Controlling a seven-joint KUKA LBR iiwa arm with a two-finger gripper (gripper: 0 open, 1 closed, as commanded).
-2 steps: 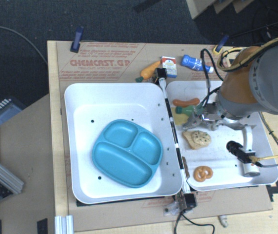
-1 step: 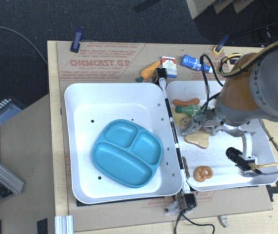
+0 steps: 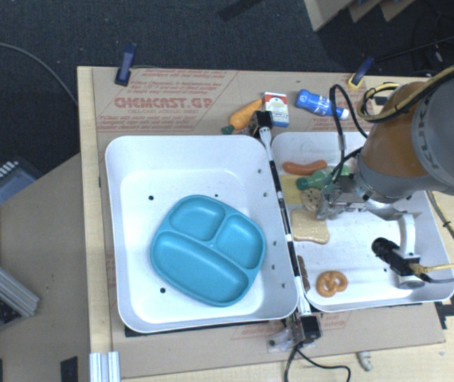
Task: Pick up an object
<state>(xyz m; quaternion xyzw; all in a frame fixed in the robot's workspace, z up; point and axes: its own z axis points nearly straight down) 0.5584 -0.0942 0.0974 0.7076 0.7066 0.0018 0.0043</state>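
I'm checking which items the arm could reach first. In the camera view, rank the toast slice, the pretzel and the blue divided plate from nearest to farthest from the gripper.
Measured from the gripper in the right bin:
1. Toast slice, just below the gripper, near that bin's left wall.
2. Pretzel, lower down, near the bin's front edge.
3. Blue divided plate, across the divider in the left bin.

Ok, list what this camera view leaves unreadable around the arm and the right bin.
- Gripper: the wrist above hides the fingertips, so whether it grips anything cannot be told.
- Green item: partly under the gripper; its kind is unclear.
- Right bin: the arm covers its far right part.
- Small carton behind the bins: print too small to read.
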